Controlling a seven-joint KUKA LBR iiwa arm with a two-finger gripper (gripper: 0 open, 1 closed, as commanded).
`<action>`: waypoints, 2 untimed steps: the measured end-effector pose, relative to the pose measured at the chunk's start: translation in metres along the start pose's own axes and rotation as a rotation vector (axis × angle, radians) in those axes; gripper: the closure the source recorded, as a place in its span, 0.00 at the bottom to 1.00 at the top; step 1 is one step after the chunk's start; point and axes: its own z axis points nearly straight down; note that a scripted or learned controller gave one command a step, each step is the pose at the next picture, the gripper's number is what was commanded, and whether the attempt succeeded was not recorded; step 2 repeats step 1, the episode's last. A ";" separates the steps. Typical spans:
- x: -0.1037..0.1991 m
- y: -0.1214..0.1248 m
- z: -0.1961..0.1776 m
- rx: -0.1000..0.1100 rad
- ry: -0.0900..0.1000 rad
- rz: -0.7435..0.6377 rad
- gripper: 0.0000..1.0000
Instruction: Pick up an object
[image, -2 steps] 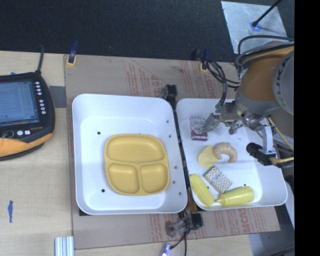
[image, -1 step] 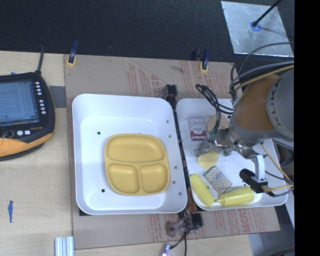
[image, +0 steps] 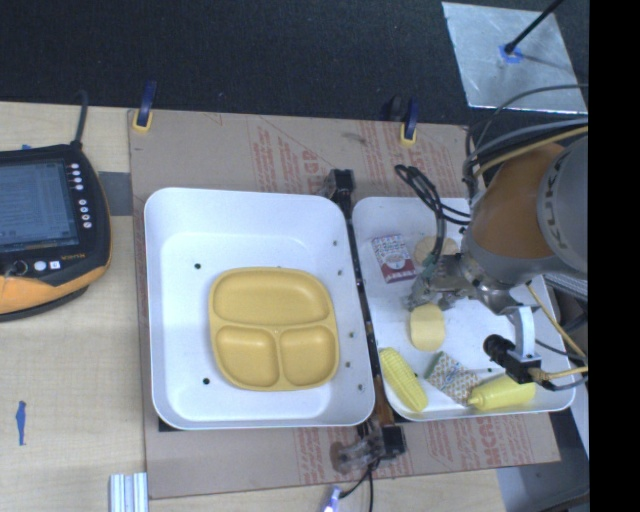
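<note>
While the gripper (image: 437, 285) hangs low in the right bin (image: 560, 405), a pale yellow block (image: 427, 327) lies just beside it at approx. 6 o'clock. Finger state: can't tell (wrist blocks the tips). Nothing is visibly held; the block has no marked long axis.

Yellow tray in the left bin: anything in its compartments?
Empty. The tray lies flat in the left bin, and all three compartments show bare yellow. The corn and other items are in the right bin.
</note>
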 end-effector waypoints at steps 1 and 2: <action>0.093 -0.007 -0.090 0.000 0.003 0.001 1.00; 0.093 -0.007 -0.090 0.000 0.003 0.001 1.00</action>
